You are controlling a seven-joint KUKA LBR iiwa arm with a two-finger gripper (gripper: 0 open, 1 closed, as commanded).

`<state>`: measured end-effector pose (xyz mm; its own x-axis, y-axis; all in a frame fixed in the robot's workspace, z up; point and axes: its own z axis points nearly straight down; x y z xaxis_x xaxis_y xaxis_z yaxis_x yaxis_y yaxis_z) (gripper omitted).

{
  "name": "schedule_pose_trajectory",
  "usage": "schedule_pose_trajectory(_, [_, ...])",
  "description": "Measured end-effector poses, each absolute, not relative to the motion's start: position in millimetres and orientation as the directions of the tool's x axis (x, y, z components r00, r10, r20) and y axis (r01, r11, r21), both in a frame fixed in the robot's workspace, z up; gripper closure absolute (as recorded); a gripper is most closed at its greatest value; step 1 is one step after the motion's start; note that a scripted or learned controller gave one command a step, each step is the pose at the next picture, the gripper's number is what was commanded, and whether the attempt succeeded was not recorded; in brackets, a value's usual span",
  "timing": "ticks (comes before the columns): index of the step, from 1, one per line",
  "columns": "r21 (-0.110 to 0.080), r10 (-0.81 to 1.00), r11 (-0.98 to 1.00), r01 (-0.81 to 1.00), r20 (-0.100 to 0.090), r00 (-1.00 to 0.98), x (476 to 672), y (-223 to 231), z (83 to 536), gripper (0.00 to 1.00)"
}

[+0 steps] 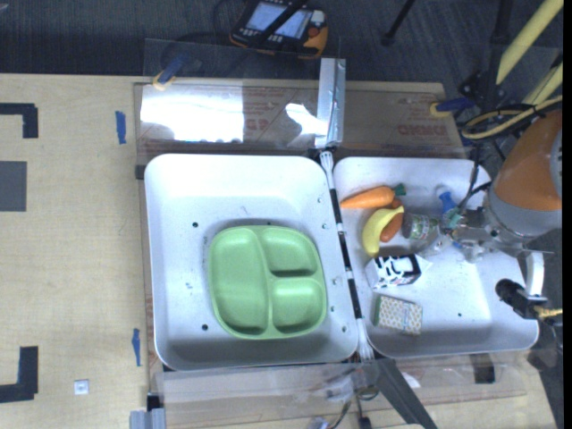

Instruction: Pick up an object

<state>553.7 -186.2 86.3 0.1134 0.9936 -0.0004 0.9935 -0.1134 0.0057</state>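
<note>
Nearest the camera, at 6 o'clock in the right bin [514, 324], lies a small patterned sponge-like pad [397, 314]. Just above it sits a black-and-white object [395, 271]. Farther up, near the bin's centre, a yellow banana-shaped toy [379, 229] lies with a small orange piece [391, 227] on it, and a carrot [367, 197] rests beyond them at about 11 o'clock. A clear, glassy item [418, 230] lies just beside the banana at its 3 o'clock.

The left bin [170, 204] holds a green divided plate [266, 281].

The tool [465, 231] hangs over the right bin at about 3 o'clock, close to the clear item; whether it is wide or narrow I cannot tell.

The step appears to be the approach: nothing seems lifted. The next move probably calls for settling over one object, likely the clear item or banana, and closing squarely.
</note>
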Motion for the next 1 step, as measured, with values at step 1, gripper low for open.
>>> schedule_pose_trajectory(1, [0.01,0.993,-0.116,0.993,-0.001,0.116,554.5,-187.4,97.2,1.0])
